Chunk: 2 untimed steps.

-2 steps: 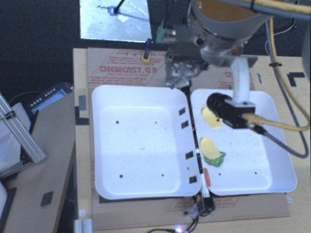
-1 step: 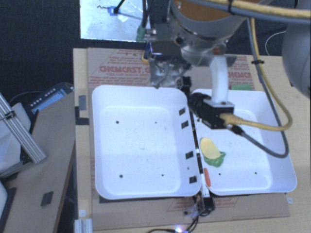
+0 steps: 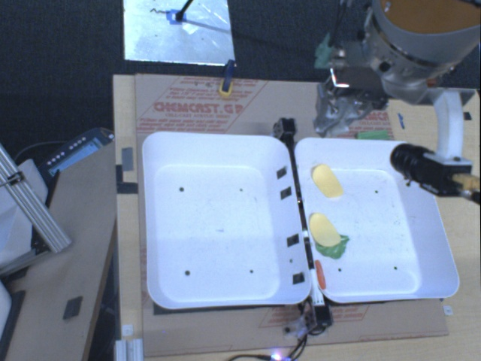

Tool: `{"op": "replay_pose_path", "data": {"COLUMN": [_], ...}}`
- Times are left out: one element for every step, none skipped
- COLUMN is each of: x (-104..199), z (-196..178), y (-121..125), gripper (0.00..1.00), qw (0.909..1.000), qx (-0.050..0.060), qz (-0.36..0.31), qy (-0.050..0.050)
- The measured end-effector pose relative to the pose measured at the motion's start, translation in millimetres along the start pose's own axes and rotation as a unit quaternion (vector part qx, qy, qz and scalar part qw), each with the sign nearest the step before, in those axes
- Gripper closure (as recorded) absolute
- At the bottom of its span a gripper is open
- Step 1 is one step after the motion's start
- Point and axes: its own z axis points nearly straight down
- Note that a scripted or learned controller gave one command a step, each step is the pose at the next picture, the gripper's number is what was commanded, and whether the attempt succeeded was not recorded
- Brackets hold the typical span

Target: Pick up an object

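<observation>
On brown cardboard (image 3: pixel 203 107), two white bins (image 3: pixel 218 145), dark carpet (image 3: pixel 60 51) around.

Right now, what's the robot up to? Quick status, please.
Gripper hovering past right bin's far rim, nothing visibly held. Two yellow pieces lying near the divider, lower one on green scrap. Nothing blocking them.

White bins: 2, a left bin (image 3: pixel 214 216) and a right bin (image 3: pixel 391 232), side by side. Yellow pieces: 2, an upper yellow piece (image 3: pixel 327 180) and a lower yellow piece (image 3: pixel 324 229), both in the right bin. Green piece: 1 (image 3: pixel 335 248) (tucked partly beneath the lower yellow one). Small orange-red piece: 1 (image 3: pixel 321 276), at the right bin's near-left edge.
</observation>
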Motion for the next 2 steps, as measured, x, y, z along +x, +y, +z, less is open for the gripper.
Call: {"op": "replay_pose_path", "data": {"x": [32.6,61.9], "z": [0.7,0.8], "y": [-1.2,-1.5], "gripper": [1.00,1.00], "qw": [1.0000,1.0000], "qx": [0.001,0.000], "qz": [-0.008,-0.008], "qy": [0.002,0.002]}}
